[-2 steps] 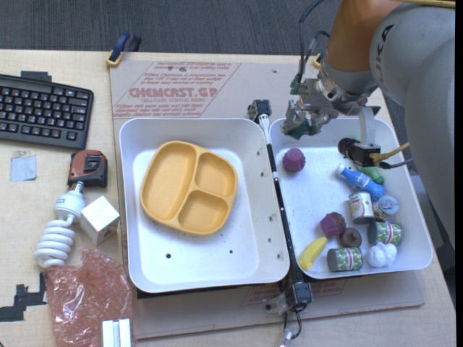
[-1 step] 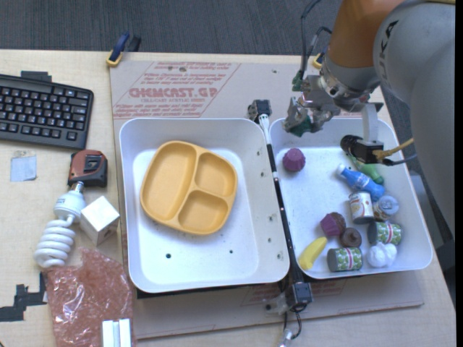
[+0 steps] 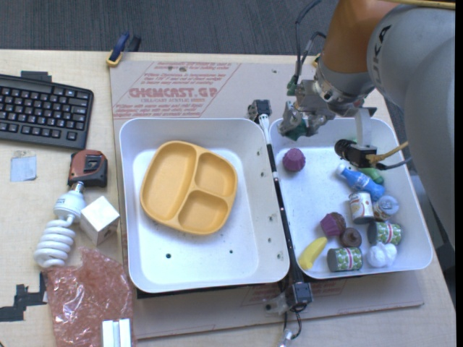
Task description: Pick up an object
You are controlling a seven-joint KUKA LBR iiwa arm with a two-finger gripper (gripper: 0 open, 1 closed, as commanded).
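Grey arm with orange band holds the end effector [image 3: 298, 125] low over the right bin's [image 3: 318, 194] far left corner; I cannot tell if it grips anything. Just near it lies a purple ball [image 3: 293, 160], apart from it.
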